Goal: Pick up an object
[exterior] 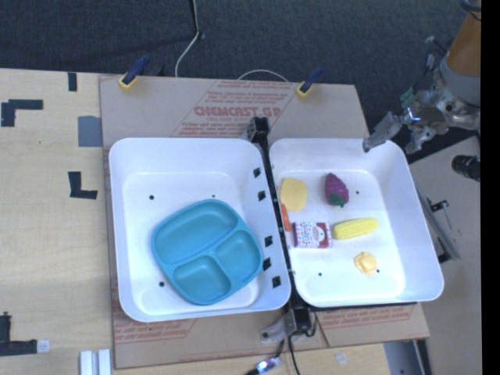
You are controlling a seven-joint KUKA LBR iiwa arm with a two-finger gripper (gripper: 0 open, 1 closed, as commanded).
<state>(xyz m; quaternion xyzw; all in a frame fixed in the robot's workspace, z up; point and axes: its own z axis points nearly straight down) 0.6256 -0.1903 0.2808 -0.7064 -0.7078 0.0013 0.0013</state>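
The right bin holds several small items. A yellow lemon-like piece lies at its left, with a purple berry-shaped toy beside it. Below them lie a red and white packet and a yellow corn cob. A small yellow piece sits nearer the front. My gripper hangs above the bin's back right corner, away from all the items, its fingers spread with nothing between them.
The left bin bears a blue divided plate. Both bins rest on a cardboard sheet clamped at the back by two blue and yellow clips. A black divider runs between the bins.
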